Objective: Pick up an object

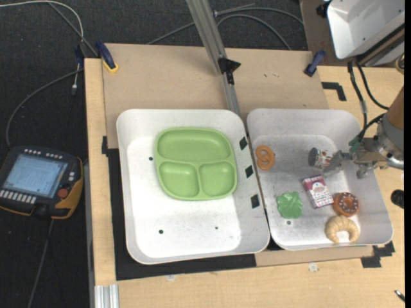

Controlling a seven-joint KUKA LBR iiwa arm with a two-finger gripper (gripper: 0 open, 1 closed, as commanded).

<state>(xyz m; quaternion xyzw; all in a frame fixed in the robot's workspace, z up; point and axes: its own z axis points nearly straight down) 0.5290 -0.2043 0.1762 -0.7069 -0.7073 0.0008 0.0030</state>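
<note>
Objects for picking sit in the right bin (366,233), and you can count six of them. An orange ring (264,157) lies near the bin's left wall. A small grey can (320,156) lies on its side toward the middle, and the gripper (342,160) sits just beside it on the right, low over the bin floor. You cannot tell from this angle whether the claw is released or clenched, and you see nothing clearly held by it. Below the can, a pink-and-white packet (316,192) lies flat, with a green leafy piece (289,205) to its left and a chocolate doughnut with sprinkles (346,203) to its right. A croissant (342,228) rests near the bin's front edge, just below the doughnut.

You see the left bin (141,236) holding a green divided plate (195,163) with three sections, set toward the bin's upper half. Off the bench on the left, a control pendant (38,181) lies on the dark floor.
</note>
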